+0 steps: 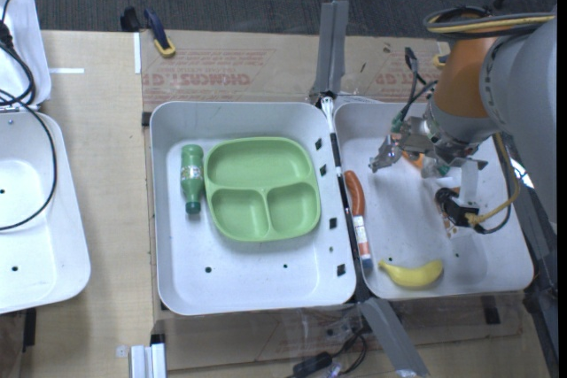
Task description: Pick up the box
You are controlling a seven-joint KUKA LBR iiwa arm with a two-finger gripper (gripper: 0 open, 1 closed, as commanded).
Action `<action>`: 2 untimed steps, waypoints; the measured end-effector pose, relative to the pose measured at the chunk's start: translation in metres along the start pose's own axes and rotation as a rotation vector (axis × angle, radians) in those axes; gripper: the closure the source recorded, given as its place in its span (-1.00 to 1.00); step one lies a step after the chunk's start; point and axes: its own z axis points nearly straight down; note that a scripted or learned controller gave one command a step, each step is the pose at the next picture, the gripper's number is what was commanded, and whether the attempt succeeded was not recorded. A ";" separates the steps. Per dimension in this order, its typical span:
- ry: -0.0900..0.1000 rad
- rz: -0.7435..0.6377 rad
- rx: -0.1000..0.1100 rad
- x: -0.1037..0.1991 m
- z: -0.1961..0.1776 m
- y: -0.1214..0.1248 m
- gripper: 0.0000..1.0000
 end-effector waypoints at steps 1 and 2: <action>0.000 -0.294 0.001 0.033 -0.089 -0.069 -1.00; 0.001 -0.475 0.001 -0.013 -0.048 -0.104 -1.00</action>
